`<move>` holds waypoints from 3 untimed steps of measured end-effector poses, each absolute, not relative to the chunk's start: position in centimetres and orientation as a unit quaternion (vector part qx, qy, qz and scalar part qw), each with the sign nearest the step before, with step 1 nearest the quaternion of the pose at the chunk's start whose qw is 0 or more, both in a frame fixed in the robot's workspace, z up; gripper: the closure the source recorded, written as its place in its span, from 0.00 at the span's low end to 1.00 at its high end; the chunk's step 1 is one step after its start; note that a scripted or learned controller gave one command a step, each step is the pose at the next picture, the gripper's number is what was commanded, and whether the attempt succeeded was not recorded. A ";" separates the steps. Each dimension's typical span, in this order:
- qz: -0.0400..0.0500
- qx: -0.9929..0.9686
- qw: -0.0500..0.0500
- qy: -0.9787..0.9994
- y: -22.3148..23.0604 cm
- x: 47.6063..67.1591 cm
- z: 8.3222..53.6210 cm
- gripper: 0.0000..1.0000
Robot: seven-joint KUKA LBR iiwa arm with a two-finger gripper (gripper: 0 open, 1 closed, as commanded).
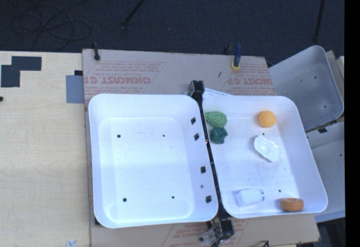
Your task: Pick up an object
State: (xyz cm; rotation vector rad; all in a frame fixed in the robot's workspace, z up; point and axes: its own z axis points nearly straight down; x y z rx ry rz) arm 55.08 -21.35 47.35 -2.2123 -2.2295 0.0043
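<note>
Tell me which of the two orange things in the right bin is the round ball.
The orange ball near the bin's far edge. The other orange piece, at the near right corner, is a flat ring shape.

Robotics lab bench, two white bins (98,128) on clamped cardboard (140,74), loose cables (50,21) over dark carpet

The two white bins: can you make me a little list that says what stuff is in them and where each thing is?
left bin: white, nothing visible inside but small dark holes
right bin: white, holds all the objects
light green lump: by the divider, far end of the right bin
dark green lump: touching the light green one, just nearer the camera
orange ball: far right part
white piece: middle, below the ball
white block: near edge
orange ring-like object: near right corner
under the bins: cardboard sheet
</note>
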 end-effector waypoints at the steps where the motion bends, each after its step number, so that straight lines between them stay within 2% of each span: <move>1: 0.003 -0.707 0.007 -0.707 -21.3 52.1 35.2 1.00; 2: 0.003 -0.707 0.007 -0.707 -21.2 52.5 24.2 1.00; 3: 0.002 -0.707 0.006 -0.707 -20.4 51.0 15.4 1.00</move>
